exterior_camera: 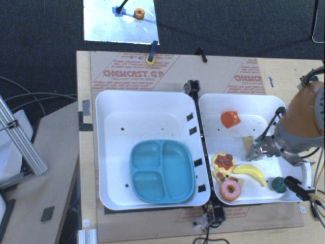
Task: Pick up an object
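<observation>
We see the gripper (255,152) low in the right bin (210,111), just above the banana (251,172); we cannot tell its finger state

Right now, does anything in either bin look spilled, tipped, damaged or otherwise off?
Nothing stands out. The blue divided tray lies flat in the left bin. In the right bin, the red piece, banana, pizza slice, pink donut and green item lie loose, with the gripper among them.
</observation>
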{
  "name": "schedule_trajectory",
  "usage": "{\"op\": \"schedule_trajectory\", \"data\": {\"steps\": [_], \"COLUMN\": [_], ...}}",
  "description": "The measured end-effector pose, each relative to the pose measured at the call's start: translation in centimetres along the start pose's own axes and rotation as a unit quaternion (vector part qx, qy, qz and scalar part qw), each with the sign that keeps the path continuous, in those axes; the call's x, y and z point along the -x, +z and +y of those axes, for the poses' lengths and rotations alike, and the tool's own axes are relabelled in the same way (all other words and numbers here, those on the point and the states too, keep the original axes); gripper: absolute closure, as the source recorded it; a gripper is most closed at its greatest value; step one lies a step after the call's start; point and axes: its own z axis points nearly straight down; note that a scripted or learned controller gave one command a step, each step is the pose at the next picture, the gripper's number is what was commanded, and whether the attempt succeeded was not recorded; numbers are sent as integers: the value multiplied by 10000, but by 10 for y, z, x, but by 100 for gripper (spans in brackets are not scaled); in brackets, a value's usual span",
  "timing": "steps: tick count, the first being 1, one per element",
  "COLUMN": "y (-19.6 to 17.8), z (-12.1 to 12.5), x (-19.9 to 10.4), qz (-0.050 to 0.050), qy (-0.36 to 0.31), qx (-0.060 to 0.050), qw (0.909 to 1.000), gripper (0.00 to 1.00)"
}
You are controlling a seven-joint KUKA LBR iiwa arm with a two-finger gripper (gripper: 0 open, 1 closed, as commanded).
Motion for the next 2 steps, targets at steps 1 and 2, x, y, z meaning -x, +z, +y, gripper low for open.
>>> {"op": "schedule_trajectory", "data": {"steps": [1,2], "y": [0,-66], "z": [-22,-35], "x": [-38,-63], "qz": [-6,-2], "qy": [5,-2], "qx": [6,18], "qw": [10000,10000], "gripper": [100,100]}}
